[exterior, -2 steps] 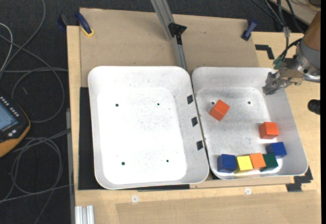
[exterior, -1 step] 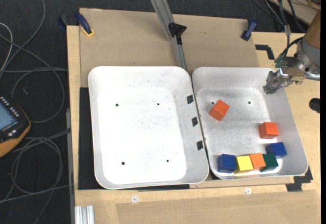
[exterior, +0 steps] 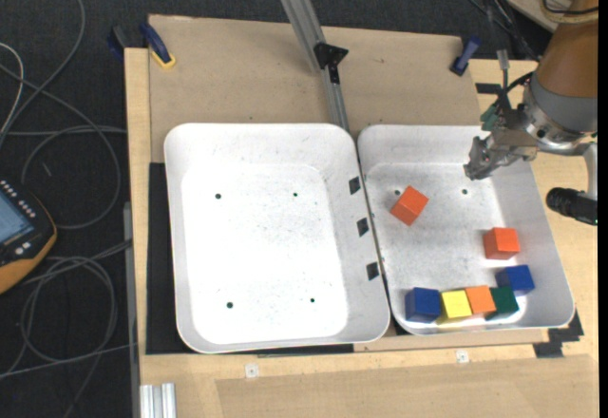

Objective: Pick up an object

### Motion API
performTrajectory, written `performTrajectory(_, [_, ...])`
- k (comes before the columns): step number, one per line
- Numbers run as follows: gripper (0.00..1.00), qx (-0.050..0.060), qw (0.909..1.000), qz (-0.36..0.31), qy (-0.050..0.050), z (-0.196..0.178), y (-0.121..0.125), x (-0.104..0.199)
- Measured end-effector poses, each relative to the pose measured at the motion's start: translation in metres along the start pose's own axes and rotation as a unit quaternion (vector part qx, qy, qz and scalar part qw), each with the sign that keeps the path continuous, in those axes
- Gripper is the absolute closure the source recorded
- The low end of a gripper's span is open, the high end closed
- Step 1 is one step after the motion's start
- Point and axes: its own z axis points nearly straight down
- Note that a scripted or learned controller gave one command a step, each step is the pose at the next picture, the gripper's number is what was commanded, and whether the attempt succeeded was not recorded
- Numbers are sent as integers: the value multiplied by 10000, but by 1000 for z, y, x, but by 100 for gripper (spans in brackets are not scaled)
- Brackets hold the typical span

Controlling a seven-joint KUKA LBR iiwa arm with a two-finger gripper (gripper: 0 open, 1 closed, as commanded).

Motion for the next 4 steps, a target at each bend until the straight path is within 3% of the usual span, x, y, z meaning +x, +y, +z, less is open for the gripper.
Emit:
performTrajectory(3, [100, -20, 10000, -16, 4, -20, 8, 164])
performTrajectory(4, [100, 11, 10000, -6, -1, -5, 5, 215])
